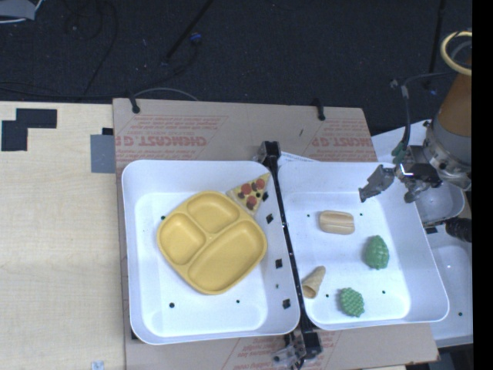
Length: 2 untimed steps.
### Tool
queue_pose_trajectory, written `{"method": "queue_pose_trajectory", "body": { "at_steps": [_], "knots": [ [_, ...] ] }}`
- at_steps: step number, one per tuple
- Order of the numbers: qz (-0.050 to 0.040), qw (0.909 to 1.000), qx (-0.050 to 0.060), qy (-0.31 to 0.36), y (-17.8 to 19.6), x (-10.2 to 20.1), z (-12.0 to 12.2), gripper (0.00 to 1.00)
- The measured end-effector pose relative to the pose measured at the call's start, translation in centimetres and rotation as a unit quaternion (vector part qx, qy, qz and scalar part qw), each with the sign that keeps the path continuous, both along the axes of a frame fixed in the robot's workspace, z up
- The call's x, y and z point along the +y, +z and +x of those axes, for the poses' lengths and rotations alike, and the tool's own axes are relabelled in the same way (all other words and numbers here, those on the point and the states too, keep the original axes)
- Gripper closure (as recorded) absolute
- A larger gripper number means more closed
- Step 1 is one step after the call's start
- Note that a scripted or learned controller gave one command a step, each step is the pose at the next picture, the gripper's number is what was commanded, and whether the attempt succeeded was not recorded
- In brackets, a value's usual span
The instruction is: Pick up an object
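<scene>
- Four items lie in the right bin [400,187], all below-left of the hand [393,182]: bread roll [337,222], cone [313,281], two green pieces [376,252] [351,302].
- Hand: above the bin's upper right; finger state cannot be told.
- Yellow tray [212,242] far left of hand.

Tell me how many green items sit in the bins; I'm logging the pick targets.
2, both in the right bin: one green piece near its right wall, another green piece near the front edge, right of the cone. Nothing seems hidden.
</scene>
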State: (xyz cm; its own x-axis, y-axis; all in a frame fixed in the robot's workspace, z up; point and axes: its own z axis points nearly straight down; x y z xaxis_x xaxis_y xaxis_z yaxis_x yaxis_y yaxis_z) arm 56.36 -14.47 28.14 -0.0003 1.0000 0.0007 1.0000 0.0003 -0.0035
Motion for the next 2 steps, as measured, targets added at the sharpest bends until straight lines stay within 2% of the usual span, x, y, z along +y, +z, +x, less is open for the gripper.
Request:
{"method": "queue_pose_trajectory", "body": {
  "at_steps": [2],
  "knots": [
    [0.0005, 1.0, 0.001, 0.0, -9.3, 0.1, -1.6, 0.0]
  ]
}}
